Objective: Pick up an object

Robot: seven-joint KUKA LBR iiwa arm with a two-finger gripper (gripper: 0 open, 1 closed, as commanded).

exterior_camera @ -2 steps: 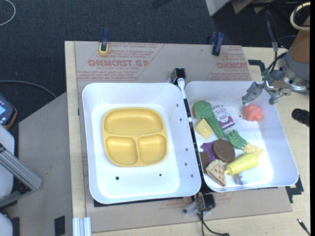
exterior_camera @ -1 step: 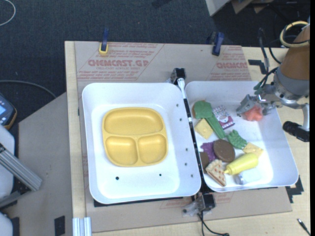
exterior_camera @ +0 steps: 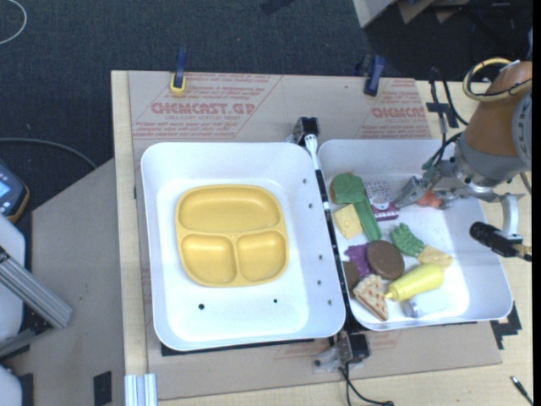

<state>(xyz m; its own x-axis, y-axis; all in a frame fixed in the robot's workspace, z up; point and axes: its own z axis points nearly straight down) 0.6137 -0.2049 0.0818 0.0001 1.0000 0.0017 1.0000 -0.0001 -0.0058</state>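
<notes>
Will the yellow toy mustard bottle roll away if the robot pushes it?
Probably. The yellow plastic mustard bottle lies on its side and looks rounded, so a sideways push may roll it. It looks smooth, perhaps slippery. The brown toy cookie beside it might stop it.

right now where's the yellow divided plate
In the camera view the yellow divided plate lies in the middle of the left white bin, apart from the toy food piled in the right white bin.

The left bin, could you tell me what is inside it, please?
Inside the left bin sits one yellow tray with three hollows, one wide and two smaller. Two small dark dots mark the bin floor nearby. Whatever lies beneath the tray is covered.
</notes>
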